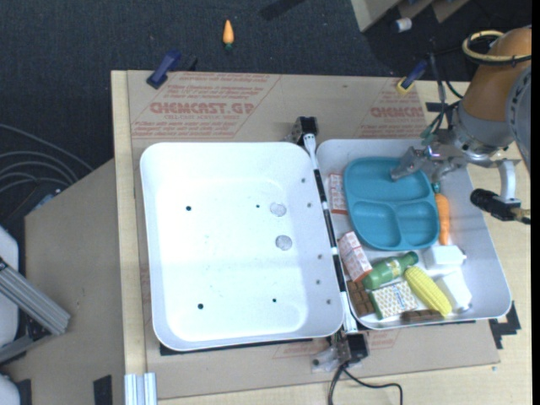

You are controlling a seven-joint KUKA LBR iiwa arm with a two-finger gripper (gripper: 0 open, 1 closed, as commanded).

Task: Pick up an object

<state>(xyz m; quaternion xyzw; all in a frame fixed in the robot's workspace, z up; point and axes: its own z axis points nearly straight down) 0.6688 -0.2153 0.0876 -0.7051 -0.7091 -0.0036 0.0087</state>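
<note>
The gripper is hovering over the far right corner of the blue divided tray in the right bin; whether it is open or closed cannot be told, and nothing is showing in its grasp. An orange carrot is lying just right of the tray. Nearer than the tray, a green bottle, a corn cob and snack packets are crowding together.

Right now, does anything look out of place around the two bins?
Yes. A small orange carrot-like piece lies on the dark floor beyond the bench, apart from the toys crowded in the right bin. The left bin looks undisturbed.
</note>
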